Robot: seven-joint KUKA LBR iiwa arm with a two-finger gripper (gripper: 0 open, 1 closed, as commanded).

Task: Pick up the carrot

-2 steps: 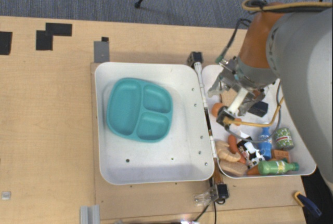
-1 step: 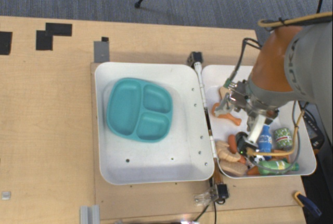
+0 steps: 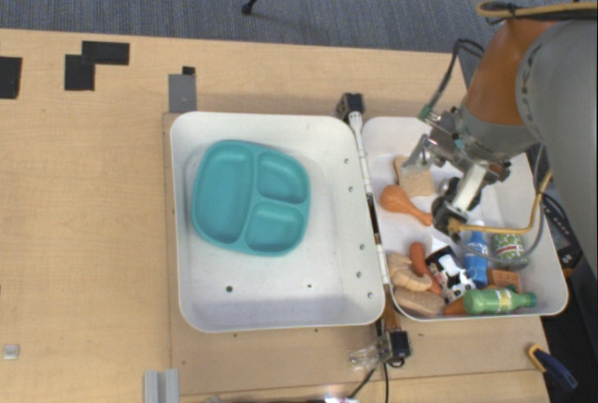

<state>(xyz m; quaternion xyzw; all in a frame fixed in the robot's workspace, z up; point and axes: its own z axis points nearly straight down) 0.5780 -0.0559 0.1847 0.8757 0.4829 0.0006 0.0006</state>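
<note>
The carrot (image 3: 404,201) is orange, with its thick end to the left and its tip pointing right and down. It lies in the left part of the right bin (image 3: 551,284), near the divider. My gripper (image 3: 422,151) hangs over the bin's upper part, just above a beige bread slice (image 3: 417,179) and a short way above and right of the carrot. Nothing shows between the gripper and the carrot.
The left bin (image 3: 224,312) holds a teal divided plate (image 3: 250,196). The lower right bin is crowded: a green bottle (image 3: 495,301), a blue bottle (image 3: 476,256), a green can (image 3: 510,248), a black-and-white toy (image 3: 450,271) and bread rolls (image 3: 414,284).
</note>
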